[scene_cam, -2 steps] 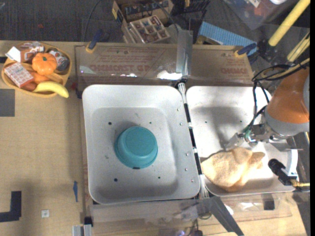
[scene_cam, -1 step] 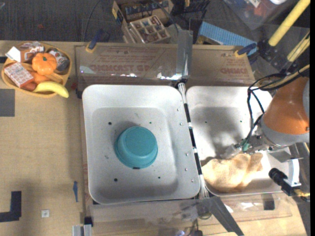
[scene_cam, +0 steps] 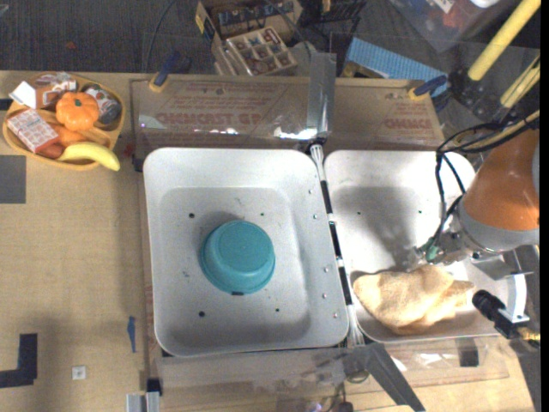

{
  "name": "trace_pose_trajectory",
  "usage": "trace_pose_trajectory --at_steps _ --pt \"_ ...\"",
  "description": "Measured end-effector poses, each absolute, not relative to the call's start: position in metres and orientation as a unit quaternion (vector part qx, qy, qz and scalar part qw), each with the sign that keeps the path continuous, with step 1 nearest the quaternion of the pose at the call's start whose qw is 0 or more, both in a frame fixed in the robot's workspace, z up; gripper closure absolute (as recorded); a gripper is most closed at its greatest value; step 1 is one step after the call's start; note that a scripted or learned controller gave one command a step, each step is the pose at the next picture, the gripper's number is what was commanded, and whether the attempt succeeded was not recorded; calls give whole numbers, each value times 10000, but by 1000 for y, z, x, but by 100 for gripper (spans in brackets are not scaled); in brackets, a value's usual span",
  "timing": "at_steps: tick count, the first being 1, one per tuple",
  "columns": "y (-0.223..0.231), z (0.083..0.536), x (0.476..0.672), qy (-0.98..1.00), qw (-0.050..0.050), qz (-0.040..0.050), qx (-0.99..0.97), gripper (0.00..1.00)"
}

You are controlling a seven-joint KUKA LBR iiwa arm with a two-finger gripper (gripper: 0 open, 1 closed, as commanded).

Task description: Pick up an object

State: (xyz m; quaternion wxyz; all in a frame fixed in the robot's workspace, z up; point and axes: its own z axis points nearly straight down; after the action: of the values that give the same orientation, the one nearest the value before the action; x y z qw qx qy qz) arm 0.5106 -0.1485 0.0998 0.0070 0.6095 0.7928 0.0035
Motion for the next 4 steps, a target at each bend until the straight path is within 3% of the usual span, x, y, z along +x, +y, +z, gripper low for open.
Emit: trace_pose_trajectory --at_steps 1,2,3,4 --pt "-148 100 511 7928 70 35 6094 0" --pt "-145 89 510 8425 38 23 5387 0" --pt "-148 100 511 8408 74 36 5412 100" --pt "-158 149 529 8461 15 4 5329 100"
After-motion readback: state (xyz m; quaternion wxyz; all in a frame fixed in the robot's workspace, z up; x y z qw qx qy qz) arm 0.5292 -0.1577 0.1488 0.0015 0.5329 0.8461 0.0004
